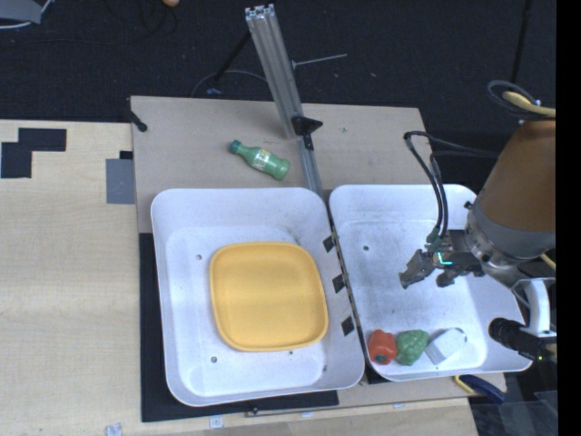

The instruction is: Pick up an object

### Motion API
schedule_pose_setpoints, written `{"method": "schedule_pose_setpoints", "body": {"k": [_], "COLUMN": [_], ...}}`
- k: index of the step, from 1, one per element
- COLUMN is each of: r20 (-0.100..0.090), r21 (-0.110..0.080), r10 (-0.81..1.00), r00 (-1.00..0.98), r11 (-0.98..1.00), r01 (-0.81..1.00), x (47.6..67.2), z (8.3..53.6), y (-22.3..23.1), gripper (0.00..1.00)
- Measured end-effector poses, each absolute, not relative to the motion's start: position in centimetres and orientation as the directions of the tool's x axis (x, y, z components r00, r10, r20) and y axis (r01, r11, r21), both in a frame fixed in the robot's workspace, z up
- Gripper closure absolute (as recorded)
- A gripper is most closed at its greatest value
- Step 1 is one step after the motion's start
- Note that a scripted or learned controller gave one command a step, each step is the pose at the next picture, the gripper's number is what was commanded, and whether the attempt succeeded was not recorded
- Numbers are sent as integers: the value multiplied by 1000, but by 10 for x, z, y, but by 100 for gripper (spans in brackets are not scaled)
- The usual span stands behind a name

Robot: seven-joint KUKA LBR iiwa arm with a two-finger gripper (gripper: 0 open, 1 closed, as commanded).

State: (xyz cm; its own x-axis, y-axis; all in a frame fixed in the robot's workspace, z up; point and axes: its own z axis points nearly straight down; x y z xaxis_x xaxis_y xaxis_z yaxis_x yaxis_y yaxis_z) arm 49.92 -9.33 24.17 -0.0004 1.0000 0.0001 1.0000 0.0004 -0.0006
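Observation:
In the right bin [390, 216], three small objects lie along the near edge: a red piece [381, 345], a green bumpy piece [411, 345] and a white-grey block [446, 344]. My gripper [428, 271] hangs over the middle of this bin, above and slightly behind those objects, apart from them. Nothing shows between its fingers. A yellow square plate [269, 295] lies flat in the left bin [182, 234].
A green bottle [260, 159] lies on its side on the bench behind the left bin. A metal rail [280, 62] slants up from the gap between the bins. Black cables [427, 171] loop from the arm over the right bin's back.

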Motion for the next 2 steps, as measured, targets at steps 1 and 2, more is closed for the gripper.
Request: {"method": "schedule_pose_setpoints", "body": {"k": [1,2], "r20": [0,0], "r21": [-1,-6], "r10": [1000,1000], "r00": [0,-1], "r11": [0,1], "r01": [1000,1000], "x": [499,506], "z": [242,183], "y": [-93,-96], "gripper": [0,0]}}
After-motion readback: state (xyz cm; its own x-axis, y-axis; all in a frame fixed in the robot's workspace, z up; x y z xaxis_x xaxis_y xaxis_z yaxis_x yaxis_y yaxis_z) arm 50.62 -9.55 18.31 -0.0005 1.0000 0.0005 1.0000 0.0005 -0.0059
